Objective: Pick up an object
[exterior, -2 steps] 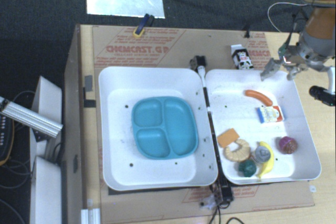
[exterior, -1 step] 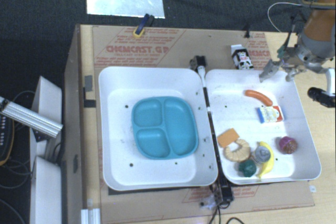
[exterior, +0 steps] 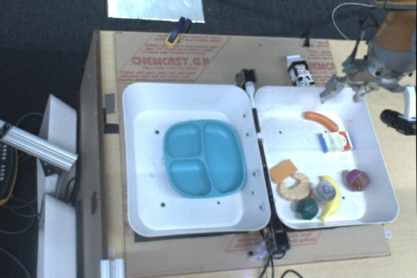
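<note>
Two bins: blue tray, toy foods.

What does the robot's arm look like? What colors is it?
The arm is grey, with an orange band just above the wrist. Thin dark cables loop around it. At its tip sits the end effector, made of pale grey metal with two slim fingers.

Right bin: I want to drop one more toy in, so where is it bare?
Bare floor in the right white bin lies left of the orange sausage, toward the divider. The near end is crowded around the yellow banana.
</note>
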### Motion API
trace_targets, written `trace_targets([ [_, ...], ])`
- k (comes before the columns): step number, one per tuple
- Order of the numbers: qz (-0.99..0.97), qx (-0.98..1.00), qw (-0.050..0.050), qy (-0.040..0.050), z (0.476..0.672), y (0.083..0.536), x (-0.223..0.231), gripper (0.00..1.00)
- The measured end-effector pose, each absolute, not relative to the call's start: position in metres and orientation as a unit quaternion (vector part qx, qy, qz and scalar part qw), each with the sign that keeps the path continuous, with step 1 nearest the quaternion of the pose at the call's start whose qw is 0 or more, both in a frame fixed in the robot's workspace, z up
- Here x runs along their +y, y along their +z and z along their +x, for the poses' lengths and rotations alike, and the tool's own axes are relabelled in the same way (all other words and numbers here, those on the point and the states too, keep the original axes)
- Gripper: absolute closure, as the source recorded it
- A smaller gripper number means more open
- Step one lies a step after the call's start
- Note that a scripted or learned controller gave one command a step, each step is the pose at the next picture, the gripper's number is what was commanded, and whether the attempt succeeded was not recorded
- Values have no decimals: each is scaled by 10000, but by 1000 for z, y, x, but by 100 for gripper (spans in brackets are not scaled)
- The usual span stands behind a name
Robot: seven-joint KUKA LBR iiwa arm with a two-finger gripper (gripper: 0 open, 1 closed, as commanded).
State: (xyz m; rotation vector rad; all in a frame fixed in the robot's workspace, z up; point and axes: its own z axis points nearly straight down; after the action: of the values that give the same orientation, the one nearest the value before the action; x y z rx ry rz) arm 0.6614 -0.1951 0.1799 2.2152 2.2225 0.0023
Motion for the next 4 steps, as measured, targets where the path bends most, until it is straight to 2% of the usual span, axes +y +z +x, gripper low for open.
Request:
trace_targets([
  [1, 7065, 7078, 17, 3, 669, 157, -207, 0],
  [2, 7060, 7082, 21, 10, 669, 180, -207, 0],
  [3, 7058, 7084, 15, 4, 669, 167, -206, 0],
  [4, 7058, 7084, 20, 9, 669, 177, -206, 0],
])
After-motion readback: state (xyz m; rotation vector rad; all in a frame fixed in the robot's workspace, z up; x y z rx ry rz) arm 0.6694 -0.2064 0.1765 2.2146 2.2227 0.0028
